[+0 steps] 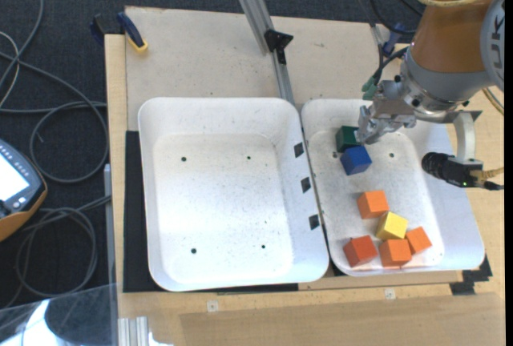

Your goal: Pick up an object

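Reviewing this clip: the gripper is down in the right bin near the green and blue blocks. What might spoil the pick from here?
1. The green block and blue block appear to touch, so the gripper beside them may nudge one while closing on the other, or catch both.
2. Both sit close to the right bin's inner wall, leaving little room on that side.
3. The wrist hides part of the green block, so a real grip is hard to confirm.
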You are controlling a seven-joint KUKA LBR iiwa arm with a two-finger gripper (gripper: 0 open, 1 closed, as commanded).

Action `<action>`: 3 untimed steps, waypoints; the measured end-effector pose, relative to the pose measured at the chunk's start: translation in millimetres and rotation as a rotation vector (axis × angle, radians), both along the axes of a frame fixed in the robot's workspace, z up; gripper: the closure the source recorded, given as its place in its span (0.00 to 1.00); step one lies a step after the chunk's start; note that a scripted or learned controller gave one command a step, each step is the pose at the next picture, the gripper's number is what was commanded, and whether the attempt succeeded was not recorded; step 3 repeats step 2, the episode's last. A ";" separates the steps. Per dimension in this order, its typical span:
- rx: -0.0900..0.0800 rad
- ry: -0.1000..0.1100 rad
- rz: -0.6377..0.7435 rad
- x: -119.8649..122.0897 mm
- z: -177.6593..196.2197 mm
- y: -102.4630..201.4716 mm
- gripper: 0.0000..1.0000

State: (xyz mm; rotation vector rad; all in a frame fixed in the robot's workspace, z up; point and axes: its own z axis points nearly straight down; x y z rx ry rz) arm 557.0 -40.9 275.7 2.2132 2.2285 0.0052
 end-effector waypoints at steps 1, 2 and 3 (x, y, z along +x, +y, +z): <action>0.001 0.006 0.000 0.4 -18.9 52.9 1.00; 0.000 0.007 -0.001 4.0 -35.3 104.6 1.00; 0.000 0.007 -0.001 4.0 -35.3 104.6 1.00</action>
